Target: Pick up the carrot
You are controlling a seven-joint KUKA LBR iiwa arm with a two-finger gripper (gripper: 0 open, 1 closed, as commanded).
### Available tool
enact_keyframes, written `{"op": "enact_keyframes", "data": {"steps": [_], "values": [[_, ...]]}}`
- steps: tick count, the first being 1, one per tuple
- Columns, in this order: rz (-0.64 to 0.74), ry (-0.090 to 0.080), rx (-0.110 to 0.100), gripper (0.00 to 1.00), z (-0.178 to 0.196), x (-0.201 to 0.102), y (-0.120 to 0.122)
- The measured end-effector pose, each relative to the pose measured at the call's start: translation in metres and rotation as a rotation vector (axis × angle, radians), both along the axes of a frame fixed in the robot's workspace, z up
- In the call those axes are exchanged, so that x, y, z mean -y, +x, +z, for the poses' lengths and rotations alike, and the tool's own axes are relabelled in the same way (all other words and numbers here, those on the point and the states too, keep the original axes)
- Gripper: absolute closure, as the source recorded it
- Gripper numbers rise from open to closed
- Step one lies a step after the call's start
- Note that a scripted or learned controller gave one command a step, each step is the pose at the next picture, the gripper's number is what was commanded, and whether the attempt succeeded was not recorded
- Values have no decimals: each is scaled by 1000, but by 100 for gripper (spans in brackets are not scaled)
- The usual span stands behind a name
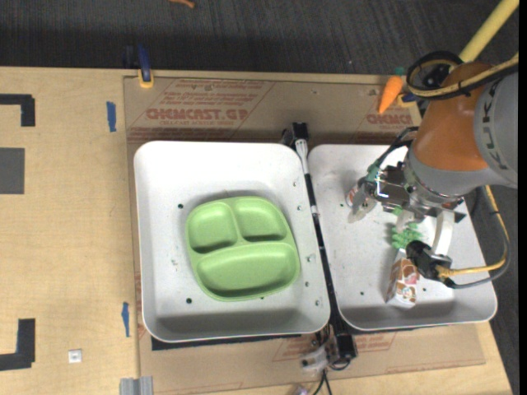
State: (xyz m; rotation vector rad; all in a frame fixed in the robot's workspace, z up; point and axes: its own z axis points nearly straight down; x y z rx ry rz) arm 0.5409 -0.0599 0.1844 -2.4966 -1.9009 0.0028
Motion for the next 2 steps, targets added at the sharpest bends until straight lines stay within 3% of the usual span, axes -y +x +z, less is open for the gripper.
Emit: {"op": "enact_keyframes", "data": {"steps": [1, 2], "values": [[25, 0, 0, 0, 5, -72, -54], [-118, -2, 3, 0, 0, -7, -53]]}}
